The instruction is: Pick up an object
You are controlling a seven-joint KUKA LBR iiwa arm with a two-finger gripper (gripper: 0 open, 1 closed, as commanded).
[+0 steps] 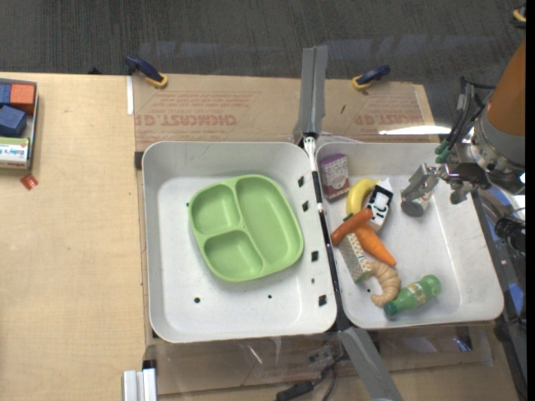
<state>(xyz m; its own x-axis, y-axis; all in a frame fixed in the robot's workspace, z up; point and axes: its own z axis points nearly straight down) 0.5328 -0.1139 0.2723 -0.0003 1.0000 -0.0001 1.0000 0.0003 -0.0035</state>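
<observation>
— Where are your candidates, and where is the end effector (415, 195)?

— Your objects sit heaped in the right bin (468, 257), from its centre out toward nine o'clock: a carrot (370, 240), a banana (360, 197), a purple can (334, 175), a green bottle (414, 295) at six o'clock. The end effector hangs over bare floor of that bin at about one o'clock, gripping nothing; whether it is open or closed, you cannot tell.

— What should you go for?

— Probably the bottle. It lies on its side, apart from most of the pile, looks light and stiff, though likely slick and prone to roll. Take it across the middle of the body. The carrot looks light too, but its taper may squirt out.

— And the left bin (167, 307)?

— It carries a green divided plate (246, 227): flat, hard to pinch.
</observation>
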